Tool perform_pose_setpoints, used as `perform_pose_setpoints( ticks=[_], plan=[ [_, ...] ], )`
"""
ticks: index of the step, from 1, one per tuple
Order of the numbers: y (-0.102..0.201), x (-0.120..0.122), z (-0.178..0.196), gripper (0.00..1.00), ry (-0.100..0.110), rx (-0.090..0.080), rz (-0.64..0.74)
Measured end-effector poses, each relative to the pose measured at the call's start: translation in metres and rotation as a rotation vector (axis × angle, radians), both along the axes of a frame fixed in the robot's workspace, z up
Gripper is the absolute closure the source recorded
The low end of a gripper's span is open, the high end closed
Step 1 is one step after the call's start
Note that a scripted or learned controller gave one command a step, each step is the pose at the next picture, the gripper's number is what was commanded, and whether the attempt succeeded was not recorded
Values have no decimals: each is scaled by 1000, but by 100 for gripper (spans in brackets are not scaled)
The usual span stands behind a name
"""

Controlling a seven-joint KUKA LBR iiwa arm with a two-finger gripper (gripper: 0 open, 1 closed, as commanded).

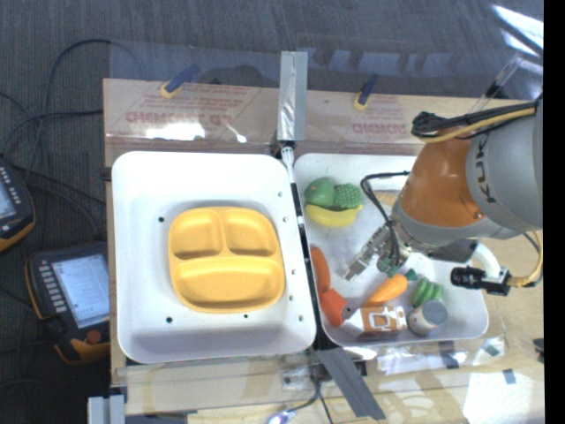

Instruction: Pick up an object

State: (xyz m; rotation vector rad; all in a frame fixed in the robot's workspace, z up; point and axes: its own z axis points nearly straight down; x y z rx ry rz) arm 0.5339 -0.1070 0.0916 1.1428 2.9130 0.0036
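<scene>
Near edge of the right bin: a small orange-and-white carton lies flat against the front wall, a grey cylinder just beside it toward the bin's near right corner. Near left corner of the same bin: a red-orange piece, with a second red-orange piece lying along the left wall just beyond it. A toy carrot, orange with green top, rests a little in from the front wall, tip pointing toward the left wall. My gripper hangs over the middle of this bin, just above and beside the carrot's tip; nothing sits between my fingers, and I cannot tell whether they are apart or together. Far left corner of the right bin: a yellow banana with a green corn-like piece lying on it. Left bin: a yellow divided tray at its centre. Far edge of the bench: clear sheeting with two yellow-and-blue clips.
</scene>
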Motion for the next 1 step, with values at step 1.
perform_pose_setpoints(
  ticks=[1],
  plan=[
    [-70, 60, 92, 100, 11, -1, -7]
  ],
)
